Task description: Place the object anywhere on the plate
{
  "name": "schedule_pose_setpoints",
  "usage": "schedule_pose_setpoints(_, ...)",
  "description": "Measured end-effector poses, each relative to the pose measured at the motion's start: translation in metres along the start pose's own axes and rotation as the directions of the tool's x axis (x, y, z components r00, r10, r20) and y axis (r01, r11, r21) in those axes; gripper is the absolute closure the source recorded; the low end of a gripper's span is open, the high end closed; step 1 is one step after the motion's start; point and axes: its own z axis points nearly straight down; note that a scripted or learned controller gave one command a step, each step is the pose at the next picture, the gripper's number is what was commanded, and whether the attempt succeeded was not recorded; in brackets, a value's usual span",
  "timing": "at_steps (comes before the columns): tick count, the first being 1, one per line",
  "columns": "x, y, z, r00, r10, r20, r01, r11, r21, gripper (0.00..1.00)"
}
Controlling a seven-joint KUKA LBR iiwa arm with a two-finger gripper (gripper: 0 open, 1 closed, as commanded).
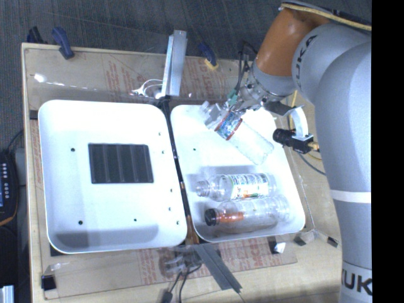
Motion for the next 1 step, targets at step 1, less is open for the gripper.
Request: schedule_pose_setpoints(1,0.0916,-0.0198,-0.0428,1.0,0.004,0.001,-0.004,1.0,0.0,1.0)
